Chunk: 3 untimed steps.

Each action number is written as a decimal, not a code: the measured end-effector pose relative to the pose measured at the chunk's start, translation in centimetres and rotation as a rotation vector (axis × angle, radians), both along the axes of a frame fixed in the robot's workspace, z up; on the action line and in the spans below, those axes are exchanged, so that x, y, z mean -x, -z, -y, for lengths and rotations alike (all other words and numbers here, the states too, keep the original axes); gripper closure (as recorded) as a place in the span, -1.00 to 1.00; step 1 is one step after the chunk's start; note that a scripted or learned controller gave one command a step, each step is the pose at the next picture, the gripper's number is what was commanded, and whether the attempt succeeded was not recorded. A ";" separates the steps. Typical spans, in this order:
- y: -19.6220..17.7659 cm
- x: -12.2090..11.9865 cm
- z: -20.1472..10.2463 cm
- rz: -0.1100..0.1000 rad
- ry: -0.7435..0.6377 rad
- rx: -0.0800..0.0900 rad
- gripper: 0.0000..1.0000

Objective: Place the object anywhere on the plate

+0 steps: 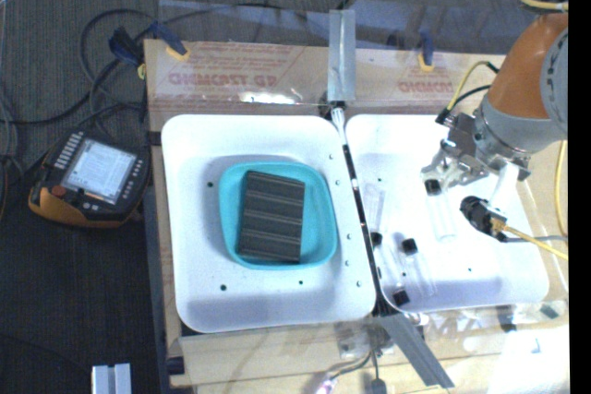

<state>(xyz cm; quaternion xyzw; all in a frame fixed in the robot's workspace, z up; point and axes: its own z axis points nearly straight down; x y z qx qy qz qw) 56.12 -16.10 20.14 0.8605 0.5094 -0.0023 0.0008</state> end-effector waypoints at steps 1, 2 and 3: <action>0.0 0.0 0.0 0.000 0.000 0.000 -1.00; 3.7 4.8 3.9 -0.001 0.149 -0.002 -1.00; 6.2 7.8 3.6 -0.002 0.143 -0.004 -1.00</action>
